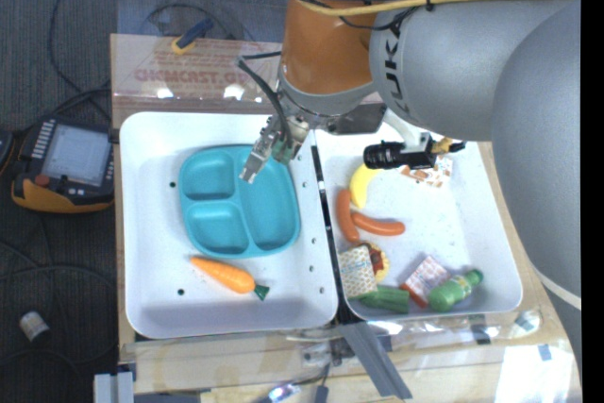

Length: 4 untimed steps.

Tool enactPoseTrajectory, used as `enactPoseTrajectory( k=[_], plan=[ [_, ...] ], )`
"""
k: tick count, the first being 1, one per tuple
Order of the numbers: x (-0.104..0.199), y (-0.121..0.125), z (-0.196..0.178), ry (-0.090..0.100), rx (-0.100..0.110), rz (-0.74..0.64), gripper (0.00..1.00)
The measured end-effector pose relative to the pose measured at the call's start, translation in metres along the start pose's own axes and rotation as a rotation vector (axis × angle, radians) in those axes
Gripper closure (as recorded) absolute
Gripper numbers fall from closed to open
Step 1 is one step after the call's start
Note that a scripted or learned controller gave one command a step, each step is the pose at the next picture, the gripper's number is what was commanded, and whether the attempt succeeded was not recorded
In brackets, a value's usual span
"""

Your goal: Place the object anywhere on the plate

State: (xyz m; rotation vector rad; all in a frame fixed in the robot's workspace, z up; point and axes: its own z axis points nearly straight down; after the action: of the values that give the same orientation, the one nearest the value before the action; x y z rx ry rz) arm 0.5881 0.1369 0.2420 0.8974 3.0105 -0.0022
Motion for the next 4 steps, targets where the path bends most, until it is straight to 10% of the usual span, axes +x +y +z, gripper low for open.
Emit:
enactPoseTrajectory(
  k=[1,2,3,4],
  plan=[
    [0.039,0.091,-0.060,-0.001,-0.002,0.071,1.00],
    [0.039,0.090,-0.060,-0.001,-0.001,0.072,0.00],
    [0.002,-0.053,0.036,0.000,0.002,0.085,0.00],
    [-0.011,-0.050,0.059,0.003,0.001,0.261,0.00]
  ],
)
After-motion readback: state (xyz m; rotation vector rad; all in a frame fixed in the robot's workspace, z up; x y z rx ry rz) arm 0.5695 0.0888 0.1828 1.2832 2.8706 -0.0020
